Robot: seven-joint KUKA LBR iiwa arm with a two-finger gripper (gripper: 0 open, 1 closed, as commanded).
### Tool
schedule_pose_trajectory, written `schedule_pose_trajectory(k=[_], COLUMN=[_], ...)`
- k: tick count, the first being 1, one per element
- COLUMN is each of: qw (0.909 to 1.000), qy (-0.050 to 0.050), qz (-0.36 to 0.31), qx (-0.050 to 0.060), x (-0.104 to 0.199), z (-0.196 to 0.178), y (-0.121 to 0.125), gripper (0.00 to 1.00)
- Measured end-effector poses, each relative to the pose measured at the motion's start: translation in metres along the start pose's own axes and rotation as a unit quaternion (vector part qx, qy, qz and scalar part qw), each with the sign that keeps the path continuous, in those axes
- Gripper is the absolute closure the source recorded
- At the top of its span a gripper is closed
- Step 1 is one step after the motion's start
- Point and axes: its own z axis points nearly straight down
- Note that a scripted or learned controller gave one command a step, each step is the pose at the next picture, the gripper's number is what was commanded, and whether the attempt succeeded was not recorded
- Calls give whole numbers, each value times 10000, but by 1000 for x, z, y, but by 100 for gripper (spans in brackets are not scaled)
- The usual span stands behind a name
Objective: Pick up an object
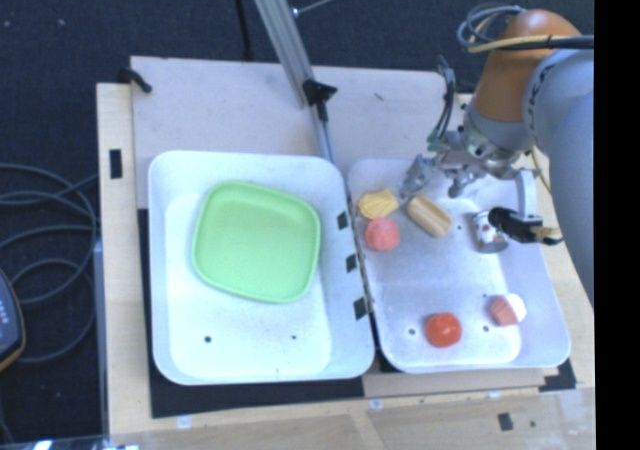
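Pale bench, two white bins. My gripper [437, 181] hangs at the right bin's [440, 278] far edge; I cannot tell its state. Just below lies the tan roll [429, 216]: likely light, stiff, best pinched across its short width.

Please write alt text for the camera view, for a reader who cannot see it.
A grey robot arm reaches from the right, its gripper hanging over the right bin above a tan bread-like piece. That bin also has a yellow piece, a pink piece and a red piece. The left bin holds a green plate.
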Motion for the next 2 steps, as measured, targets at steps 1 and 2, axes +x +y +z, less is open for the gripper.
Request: schedule_pose_trajectory(k=[1,2], qw=[10000,10000], qy=[-5,-5], qz=[1,3], qx=[-32,-51], x=[-1,-6], z=[-14,-77], y=[1,-1], gripper=[100,100])
